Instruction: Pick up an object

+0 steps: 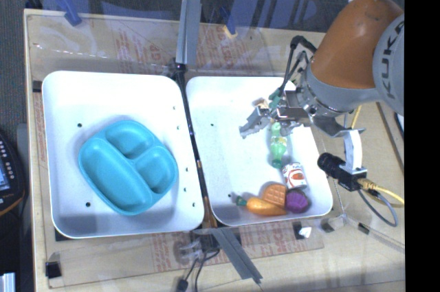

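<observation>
My gripper [253, 117] hangs over the middle of the right bin [220, 146], open, with nothing between its fingers. Just right of it and a little nearer lies a green bottle [278, 146], apart from the fingers. Along the bin's near edge sit a small red and white can [295, 176], a tan waffle-like piece [274, 194], a purple piece [297, 200] and an orange carrot [261, 205] with a green tip. The grey arm with its orange band [354, 43] comes in from the right.
The left bin [62, 98] holds a blue divided plate [128, 165]. A grey bar [187, 29] stands at the back between the bins. The bins' inner walls meet along a dark seam [192, 146].
</observation>
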`<state>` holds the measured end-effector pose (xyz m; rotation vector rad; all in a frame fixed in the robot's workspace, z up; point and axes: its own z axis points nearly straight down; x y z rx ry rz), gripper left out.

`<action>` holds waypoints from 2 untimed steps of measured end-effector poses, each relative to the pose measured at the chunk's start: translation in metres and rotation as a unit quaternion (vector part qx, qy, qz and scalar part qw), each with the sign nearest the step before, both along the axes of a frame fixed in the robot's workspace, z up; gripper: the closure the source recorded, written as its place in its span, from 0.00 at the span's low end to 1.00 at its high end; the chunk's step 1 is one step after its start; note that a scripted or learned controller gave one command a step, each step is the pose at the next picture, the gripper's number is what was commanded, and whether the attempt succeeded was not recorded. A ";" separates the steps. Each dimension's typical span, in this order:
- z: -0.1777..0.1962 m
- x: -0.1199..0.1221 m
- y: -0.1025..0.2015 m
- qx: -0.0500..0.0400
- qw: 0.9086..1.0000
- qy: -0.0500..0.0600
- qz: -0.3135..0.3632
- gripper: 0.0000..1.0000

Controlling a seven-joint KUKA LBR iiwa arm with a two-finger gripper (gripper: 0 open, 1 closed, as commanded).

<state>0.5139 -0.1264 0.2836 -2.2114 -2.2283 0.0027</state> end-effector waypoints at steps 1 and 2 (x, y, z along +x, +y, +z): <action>-0.112 -0.038 -0.056 0.000 1.000 0.000 -0.001 0.00; -0.081 0.074 -0.084 0.000 1.000 -0.001 -0.001 0.00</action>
